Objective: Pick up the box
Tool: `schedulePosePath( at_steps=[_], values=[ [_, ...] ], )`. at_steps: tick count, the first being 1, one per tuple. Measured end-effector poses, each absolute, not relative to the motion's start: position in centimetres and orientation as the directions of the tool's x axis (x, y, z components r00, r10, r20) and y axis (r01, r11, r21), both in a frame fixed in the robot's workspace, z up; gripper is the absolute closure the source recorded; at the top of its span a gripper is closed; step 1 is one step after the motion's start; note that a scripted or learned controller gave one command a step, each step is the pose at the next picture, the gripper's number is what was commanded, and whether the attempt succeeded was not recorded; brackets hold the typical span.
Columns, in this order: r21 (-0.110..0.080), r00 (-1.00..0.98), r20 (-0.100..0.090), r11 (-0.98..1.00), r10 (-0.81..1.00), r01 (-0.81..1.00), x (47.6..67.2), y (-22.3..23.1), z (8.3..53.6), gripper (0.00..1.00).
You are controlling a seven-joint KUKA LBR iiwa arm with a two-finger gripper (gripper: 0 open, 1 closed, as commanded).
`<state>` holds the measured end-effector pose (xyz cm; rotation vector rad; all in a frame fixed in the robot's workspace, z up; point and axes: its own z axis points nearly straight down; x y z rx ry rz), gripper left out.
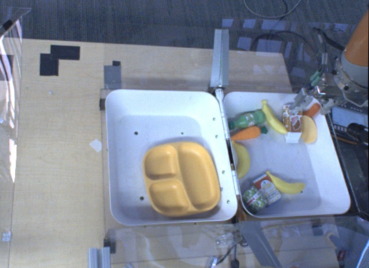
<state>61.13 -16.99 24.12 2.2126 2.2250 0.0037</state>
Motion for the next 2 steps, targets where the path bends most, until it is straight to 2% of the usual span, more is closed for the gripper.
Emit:
schedulePosePath(
  at_steps=[1,2],
  values=[
    [0.002,-0.017,0.0,0.017,1.0,1.0,52.6,-11.7,13.0,0.0],
    [0.01,0.312,0.003,-0.312,0.95,0.95,55.6,-14.8,8.9,0.0]
  ],
)
